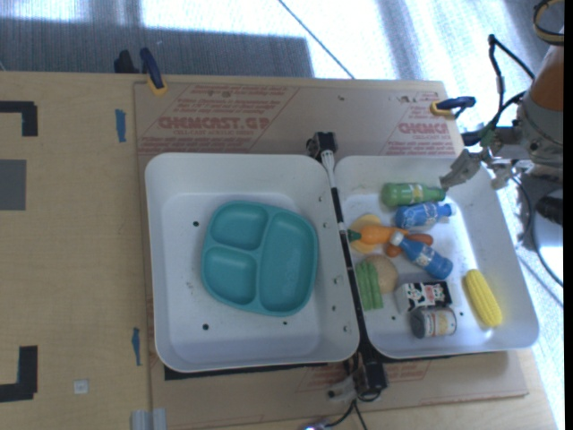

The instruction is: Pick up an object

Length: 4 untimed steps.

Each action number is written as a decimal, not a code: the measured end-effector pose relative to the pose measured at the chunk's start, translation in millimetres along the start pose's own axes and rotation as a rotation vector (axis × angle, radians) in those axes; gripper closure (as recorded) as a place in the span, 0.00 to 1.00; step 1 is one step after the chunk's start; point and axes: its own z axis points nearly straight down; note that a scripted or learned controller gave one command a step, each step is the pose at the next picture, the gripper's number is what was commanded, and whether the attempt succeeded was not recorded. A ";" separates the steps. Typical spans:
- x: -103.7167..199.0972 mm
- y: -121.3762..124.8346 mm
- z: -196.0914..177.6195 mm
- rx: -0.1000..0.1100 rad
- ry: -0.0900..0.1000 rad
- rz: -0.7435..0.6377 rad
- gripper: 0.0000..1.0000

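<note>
The right bin holds several small items. A green bottle lies at the back, with a blue bottle just in front of it. An orange toy and a second blue bottle lie mid-bin. Toward the front are a yellow corn cob, a black-and-white carton, a small can, a green vegetable and a beige round piece. My gripper hangs over the bin's back right part, just right of the green bottle's cap. Nothing shows in its grasp.
The left bin holds a teal divided plate. A black clamp sits at the back between the bins. The arm and its cables crowd the right edge. Blue and yellow clips hold the cardboard sheet.
</note>
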 end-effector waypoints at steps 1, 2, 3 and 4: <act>24.2 -23.1 109.6 0.004 0.001 0.229 0.00; 60.2 -44.0 135.2 -0.002 0.000 -0.301 0.00; 85.3 -39.7 135.2 -0.004 -0.001 -0.106 0.00; 71.8 21.2 137.2 0.023 0.007 -0.295 0.00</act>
